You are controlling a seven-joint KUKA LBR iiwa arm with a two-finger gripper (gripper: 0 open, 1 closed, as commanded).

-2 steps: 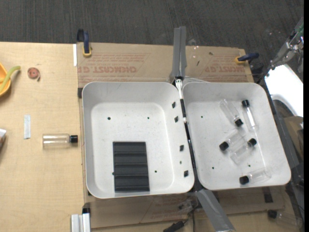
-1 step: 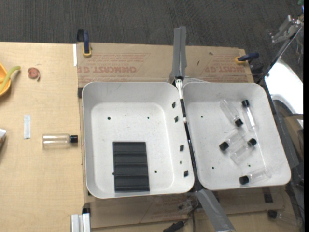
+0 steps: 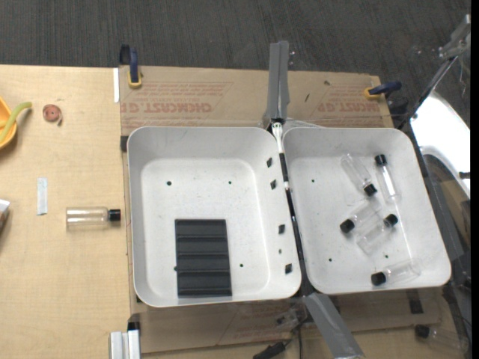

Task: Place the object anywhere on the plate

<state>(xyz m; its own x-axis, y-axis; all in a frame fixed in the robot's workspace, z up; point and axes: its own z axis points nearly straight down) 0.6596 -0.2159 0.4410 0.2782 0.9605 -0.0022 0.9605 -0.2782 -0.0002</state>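
A black ridged rectangular plate (image 3: 202,258) lies flat in the left bin (image 3: 150,200), near its front edge. The right bin (image 3: 318,200) holds several small clear bottles with black caps. Two (image 3: 385,176) (image 3: 358,173) lie side by side towards the back. Two more (image 3: 358,220) (image 3: 374,236) sit in the middle, and one (image 3: 395,273) rests by the front right corner. None of them touches the plate.
Another clear bottle (image 3: 90,215) with a black cap lies on the wooden bench left of the bins. A yellow object (image 3: 7,122), a small red disc (image 3: 51,112) and a white strip (image 3: 42,197) are further left. Clamps (image 3: 133,73) (image 3: 382,90) hold the cardboard behind the bins.
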